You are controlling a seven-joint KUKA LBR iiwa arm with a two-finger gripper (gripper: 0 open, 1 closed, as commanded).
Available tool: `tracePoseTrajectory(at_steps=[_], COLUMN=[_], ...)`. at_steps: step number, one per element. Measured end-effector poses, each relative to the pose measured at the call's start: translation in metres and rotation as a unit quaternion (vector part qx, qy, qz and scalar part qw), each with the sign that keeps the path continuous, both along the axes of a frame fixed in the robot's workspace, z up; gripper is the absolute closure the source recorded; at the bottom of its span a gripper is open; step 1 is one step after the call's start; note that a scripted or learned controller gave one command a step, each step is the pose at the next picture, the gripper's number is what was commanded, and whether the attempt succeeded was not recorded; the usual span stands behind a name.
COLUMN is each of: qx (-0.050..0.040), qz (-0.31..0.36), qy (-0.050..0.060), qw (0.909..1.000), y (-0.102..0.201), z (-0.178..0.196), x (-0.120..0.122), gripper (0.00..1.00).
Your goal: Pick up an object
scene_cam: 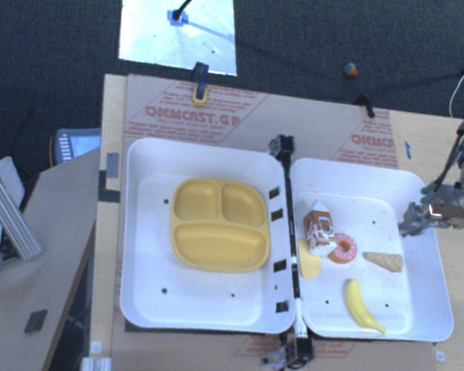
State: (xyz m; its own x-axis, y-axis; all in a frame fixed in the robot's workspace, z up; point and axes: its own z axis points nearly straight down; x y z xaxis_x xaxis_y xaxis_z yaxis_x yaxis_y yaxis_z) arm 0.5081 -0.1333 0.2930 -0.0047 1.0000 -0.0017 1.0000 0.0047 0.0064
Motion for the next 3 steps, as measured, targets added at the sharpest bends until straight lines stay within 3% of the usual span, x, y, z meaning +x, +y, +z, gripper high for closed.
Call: tracePoseTrajectory(at_steps=[3], qx=[0.0013], qz=[0.002], qy=[0.002], qw=[1.0000], y=[0.168], z=[-0.041], x=[0.044], gripper=[1.00])
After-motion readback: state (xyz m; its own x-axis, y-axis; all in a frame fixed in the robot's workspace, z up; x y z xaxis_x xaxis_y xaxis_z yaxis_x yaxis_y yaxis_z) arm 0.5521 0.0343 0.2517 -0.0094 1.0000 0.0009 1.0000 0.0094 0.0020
